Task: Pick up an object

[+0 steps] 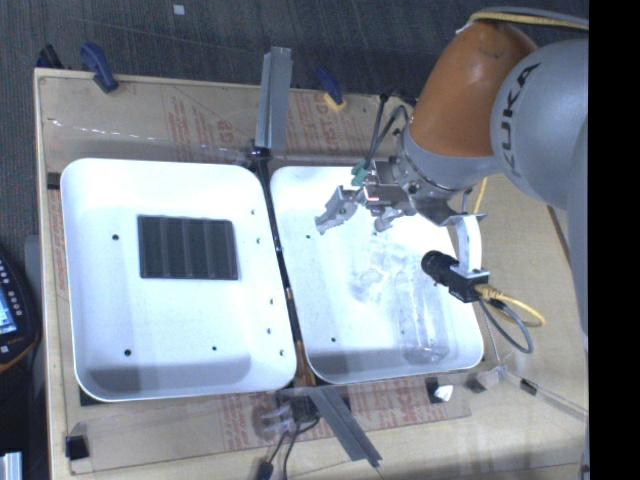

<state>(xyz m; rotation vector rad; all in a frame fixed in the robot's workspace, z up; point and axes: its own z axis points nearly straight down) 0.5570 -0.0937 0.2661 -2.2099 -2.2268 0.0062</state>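
STEP: approach, nothing grasped | GRIPPER (358, 208): spread wide, above right bin (310, 268) | TARGET: clear plastic bottle (420, 318) lying in right bin – just below gripper | NEXT: descend, straddle bottle, close – likely slippery

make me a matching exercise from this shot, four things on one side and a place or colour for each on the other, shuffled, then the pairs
Things:
1. dark ribbed panel
2. clear plastic bottle
3. gripper
4. blue clamp

Descriptions:
A. above the upper part of the right bin
B. lying in the right bin, lower right part
C. on the bench's top left edge
D. on the floor of the left bin

Pairs: 1-D, 2-B, 3-A, 4-C
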